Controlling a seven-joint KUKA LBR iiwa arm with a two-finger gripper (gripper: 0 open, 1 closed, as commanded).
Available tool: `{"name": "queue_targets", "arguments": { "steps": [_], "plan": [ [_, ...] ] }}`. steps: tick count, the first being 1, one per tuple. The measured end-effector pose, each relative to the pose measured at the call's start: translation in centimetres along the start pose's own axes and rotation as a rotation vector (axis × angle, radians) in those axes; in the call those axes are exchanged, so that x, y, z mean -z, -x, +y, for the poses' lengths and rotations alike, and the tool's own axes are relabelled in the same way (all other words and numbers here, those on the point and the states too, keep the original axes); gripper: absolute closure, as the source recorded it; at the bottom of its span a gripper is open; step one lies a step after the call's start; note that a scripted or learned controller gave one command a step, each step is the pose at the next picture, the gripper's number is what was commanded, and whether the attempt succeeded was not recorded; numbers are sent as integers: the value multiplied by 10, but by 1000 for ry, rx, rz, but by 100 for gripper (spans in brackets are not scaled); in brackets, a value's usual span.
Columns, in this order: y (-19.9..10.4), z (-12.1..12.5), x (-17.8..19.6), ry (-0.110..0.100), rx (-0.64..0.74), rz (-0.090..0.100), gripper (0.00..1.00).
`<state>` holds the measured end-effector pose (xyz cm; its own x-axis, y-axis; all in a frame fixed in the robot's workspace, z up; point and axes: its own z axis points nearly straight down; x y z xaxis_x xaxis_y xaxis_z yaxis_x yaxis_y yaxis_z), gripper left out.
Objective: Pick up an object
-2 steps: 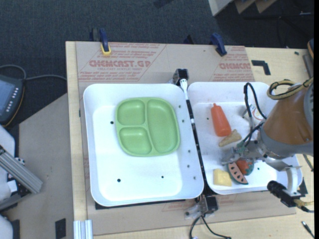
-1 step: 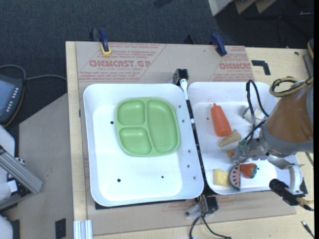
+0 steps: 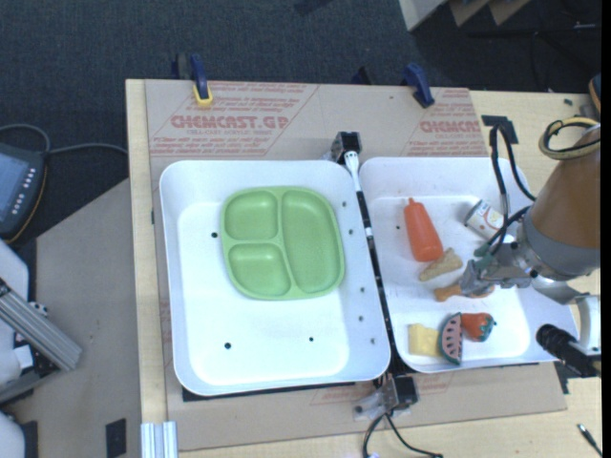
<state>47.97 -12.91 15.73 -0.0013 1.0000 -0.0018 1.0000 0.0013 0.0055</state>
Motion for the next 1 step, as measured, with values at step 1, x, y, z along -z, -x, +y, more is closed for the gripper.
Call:
{"name": "queue_targets", "arguments": {
  "steps": [1],
  "plan": [
    [0, 1, 43, 0, 0, -1, 100]
  ]
}}
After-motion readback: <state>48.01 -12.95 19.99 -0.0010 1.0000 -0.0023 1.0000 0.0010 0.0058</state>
